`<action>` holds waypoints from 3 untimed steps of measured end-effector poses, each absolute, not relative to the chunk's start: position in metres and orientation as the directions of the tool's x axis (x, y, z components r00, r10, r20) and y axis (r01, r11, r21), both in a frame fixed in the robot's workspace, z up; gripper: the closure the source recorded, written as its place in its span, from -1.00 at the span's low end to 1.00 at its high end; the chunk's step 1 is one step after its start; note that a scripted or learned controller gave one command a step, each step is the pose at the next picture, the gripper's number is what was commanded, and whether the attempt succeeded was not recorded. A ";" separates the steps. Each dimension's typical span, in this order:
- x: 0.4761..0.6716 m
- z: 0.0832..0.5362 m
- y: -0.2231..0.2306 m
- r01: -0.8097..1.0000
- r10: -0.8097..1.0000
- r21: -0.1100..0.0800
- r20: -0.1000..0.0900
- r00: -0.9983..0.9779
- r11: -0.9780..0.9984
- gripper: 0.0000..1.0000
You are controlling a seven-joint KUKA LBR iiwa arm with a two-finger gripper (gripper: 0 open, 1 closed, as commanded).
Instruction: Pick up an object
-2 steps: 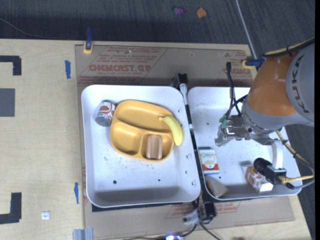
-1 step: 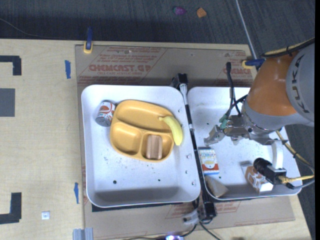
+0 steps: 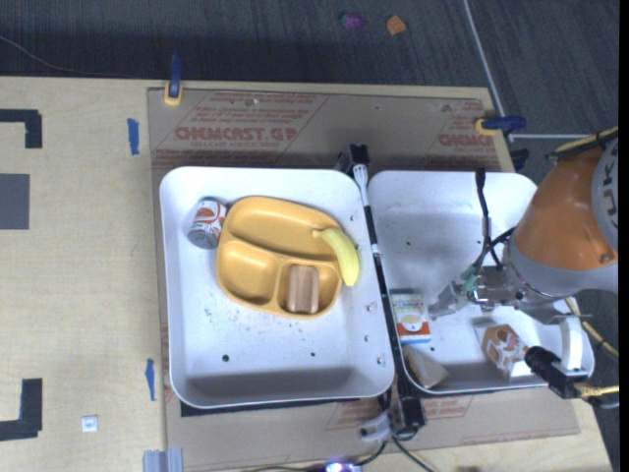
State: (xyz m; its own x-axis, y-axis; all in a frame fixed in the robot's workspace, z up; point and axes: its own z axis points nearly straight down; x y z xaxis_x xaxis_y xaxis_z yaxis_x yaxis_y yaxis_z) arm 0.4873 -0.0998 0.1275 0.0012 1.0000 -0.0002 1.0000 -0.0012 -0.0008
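While claw (image 3: 454, 301) hangs low in right bin (image 3: 442, 200), can't tell its state. Nearest thing: small carton (image 3: 410, 320), just left of claw, long axis running near-far. Wrapped snack (image 3: 502, 348) lies right, under my wrist.

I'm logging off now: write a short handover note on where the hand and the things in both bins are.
Hand: low in the right bin, nothing seen between its fingers.
Right bin: small carton beside the hand, brown wedge in front of it, wrapped snack under the arm.
Left bin: yellow tray with a banana on its rim and a brown block in one compartment; can beside it.
Done: nothing lifted. Left: grasp and lift one object.
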 end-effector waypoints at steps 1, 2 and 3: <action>0.483 0.090 -0.091 1.000 1.000 0.010 0.002 0.000 0.000 -1.00; 0.483 0.090 -0.091 1.000 1.000 0.011 0.002 0.000 0.000 -1.00; 0.484 0.101 -0.095 1.000 1.000 0.019 -0.008 0.003 -0.003 1.00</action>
State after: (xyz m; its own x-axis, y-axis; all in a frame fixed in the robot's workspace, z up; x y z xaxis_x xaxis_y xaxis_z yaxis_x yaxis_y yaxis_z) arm 0.4845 -0.0946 0.1011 0.0033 1.0000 -0.0079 0.9998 -0.0031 0.0194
